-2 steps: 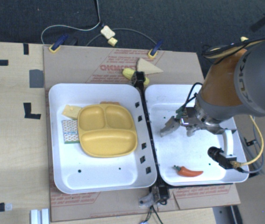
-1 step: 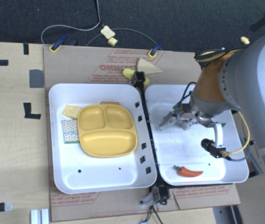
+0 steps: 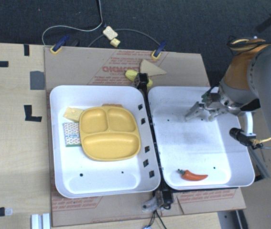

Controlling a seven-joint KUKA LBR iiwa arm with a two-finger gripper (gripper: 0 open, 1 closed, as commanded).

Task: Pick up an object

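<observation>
Pepper (image 3: 193, 175) lies at the near edge of the right bin (image 3: 221, 147). Farther back, the gripper (image 3: 201, 111) hovers over that bin, fingers spread apart, holding nothing. Yellow plate (image 3: 110, 132) sits in the left bin (image 3: 68, 175).

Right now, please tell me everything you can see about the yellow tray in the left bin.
The yellow tray is a rounded, plastic-looking divided plate with three shallow compartments: two small ones at the far side and one wide one near the camera. It lies flat and upright in the left bin, toward its far side. Its left edge overlaps a pale yellow piece and a small patterned card. All its compartments look bare.
</observation>
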